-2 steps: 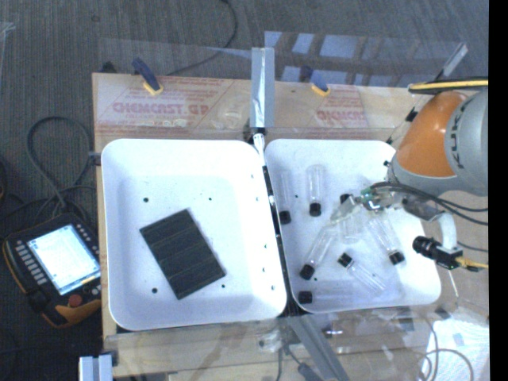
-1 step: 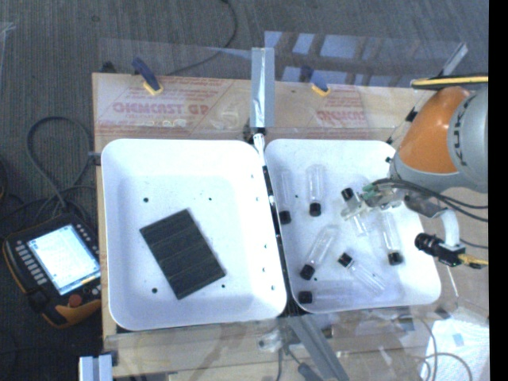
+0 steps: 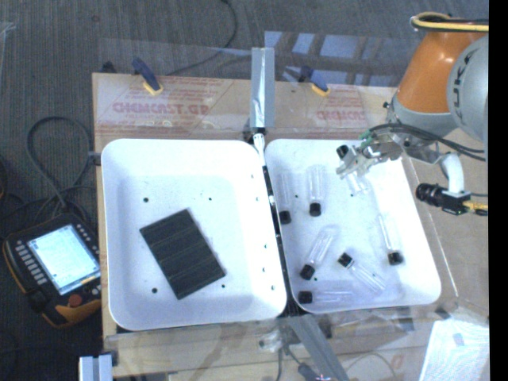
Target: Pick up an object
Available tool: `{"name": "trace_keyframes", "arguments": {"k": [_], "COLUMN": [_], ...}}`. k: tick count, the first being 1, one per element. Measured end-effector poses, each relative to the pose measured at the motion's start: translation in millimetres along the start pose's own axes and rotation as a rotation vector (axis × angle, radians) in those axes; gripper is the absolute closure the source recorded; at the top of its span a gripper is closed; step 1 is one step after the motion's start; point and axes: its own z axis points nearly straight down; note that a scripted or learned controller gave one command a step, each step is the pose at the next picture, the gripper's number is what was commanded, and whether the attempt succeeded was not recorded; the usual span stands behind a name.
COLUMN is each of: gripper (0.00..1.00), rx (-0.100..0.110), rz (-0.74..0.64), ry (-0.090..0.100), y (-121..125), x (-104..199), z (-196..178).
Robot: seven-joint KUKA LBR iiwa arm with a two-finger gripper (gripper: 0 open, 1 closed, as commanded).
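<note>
Clear plastic tubes with black caps are what I've got to choose from, all scattered in the right bin [image 3: 429,288]. One tube [image 3: 315,190] sits upright-ish near the top, another tube [image 3: 317,251] lies slanted mid-bin with its cap toward the front, and a few more lie along the front and right side. Left bin [image 3: 119,308] has a dark ribbed slab [image 3: 182,252] lying flat, which would also count as an object I guess.

Gripper [image 3: 355,163] is over the top right part of the right bin, close to the far wall, and I honestly can't tell from this angle whether its jaws are apart or together. Something pale is near its tip, too small to call. So as far as I can judge, nothing is picked yet, the whole grab and lift is still to do.

Readable stuff: red "CHEMCAST" lettering on the board [image 3: 175,109] behind the bins. Pendant [image 3: 55,264] on the floor at left has a lit screen, text unreadable.
</note>
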Motion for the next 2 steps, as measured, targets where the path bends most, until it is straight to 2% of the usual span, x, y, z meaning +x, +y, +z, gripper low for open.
{"name": "trace_keyframes", "arguments": {"k": [1, 2], "gripper": [1.0, 1.0], "rx": [0.001, 0.001], "rz": [0.006, -0.037], "ry": [0.001, -0.001], "y": [20.7, 53.9], "x": [36.4, 77.2], "z": [-23.6, -37.5]}}
